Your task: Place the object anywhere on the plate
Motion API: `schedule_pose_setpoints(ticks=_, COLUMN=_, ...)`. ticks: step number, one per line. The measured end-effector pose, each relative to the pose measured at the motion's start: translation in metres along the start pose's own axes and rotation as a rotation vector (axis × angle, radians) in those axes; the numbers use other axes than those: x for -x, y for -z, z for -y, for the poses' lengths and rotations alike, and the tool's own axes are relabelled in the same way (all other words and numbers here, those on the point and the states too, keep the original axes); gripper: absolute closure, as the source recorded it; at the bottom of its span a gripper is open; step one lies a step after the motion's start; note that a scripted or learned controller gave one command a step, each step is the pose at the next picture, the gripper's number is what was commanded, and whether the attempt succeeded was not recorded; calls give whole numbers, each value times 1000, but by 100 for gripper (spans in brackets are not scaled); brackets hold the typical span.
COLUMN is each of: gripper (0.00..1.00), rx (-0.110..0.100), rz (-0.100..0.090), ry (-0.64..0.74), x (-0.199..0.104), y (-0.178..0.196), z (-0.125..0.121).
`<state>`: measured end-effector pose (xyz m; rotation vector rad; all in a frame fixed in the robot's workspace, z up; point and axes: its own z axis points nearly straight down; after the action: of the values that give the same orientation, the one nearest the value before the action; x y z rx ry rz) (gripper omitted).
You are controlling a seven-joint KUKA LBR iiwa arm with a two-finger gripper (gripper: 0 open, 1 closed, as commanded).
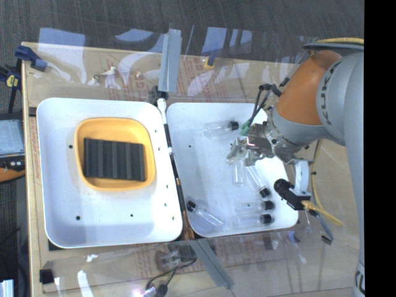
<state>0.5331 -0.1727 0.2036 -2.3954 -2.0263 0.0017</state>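
Gripper [246, 148] over approx 6 vials [221, 129], 1 plate [114, 130], 2 bins [55, 215]

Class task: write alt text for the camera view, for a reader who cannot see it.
The arm's gripper hovers over the right bin, among scattered clear vials with black caps. In the left bin sits a yellow plate holding a dark ridged insert.

The arm [337, 98] is grey with a rounded orange band [303, 91]; thin black cables [263, 101] run toward its metallic gripper [244, 150].

Clear vials [238, 173] crowd the right bin [204, 166].
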Motion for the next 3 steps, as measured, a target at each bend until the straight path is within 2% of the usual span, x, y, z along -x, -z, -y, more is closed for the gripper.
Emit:
schedule_pose_setpoints(ticks=1, gripper=100, rx=1, rz=2, ry=169, x=-32, y=37, z=-9)
schedule_pose_setpoints(ticks=2, gripper=100, rx=0, rz=2, ry=418, x=-82, y=19, z=-30)
schedule_pose_setpoints(ticks=3, gripper=100, rx=3, rz=4, ry=614, x=-120, y=1, z=-48)
